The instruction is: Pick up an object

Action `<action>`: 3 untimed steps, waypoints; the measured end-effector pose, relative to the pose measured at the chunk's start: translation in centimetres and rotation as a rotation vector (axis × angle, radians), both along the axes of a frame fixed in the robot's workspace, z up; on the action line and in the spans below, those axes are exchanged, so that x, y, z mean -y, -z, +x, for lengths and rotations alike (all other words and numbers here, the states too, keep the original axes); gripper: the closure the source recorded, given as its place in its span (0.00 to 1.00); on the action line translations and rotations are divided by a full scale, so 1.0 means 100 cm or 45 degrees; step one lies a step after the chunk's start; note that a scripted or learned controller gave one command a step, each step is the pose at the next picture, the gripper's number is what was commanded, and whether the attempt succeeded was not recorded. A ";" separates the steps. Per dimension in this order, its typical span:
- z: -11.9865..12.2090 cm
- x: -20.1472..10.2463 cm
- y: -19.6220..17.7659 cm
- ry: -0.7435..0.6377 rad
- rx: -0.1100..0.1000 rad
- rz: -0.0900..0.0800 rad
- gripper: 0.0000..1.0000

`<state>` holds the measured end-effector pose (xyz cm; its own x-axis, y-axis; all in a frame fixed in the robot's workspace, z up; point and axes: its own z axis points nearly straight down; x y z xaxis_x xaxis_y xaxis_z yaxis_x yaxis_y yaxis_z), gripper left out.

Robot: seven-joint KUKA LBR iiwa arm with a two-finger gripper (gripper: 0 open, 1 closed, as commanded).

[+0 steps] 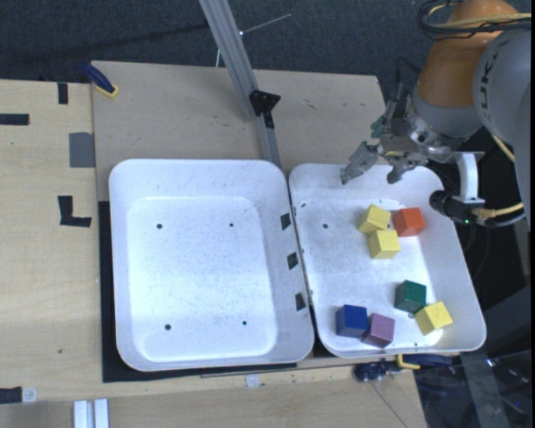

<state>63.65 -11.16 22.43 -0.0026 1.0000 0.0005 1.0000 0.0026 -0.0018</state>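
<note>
Several small blocks lie in the right bin (339,266). Two yellow blocks (379,230) sit together near its far side, and an orange block (409,222) touches them on the right. A green block (411,294) and another yellow block (434,316) lie toward the near right corner. A blue block (351,319) and a purple block (380,329) rest against the near rim. My gripper (374,169) hangs above the far edge of the right bin, open, its two fingers spread with nothing between them. It is above and behind the yellow and orange blocks.
The left bin (201,257) stands beside the right one, sharing a middle rim. A slanted metal pole (236,52) with a black clamp runs down to the bins' far junction. The grey arm with its orange band (459,52) fills the upper right.
</note>
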 end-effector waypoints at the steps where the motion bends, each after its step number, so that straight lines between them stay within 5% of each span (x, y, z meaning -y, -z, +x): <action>1: 0.000 0.000 0.000 0.000 0.000 0.000 0.00; 3: -0.012 -0.013 0.107 0.001 -0.007 -0.001 0.00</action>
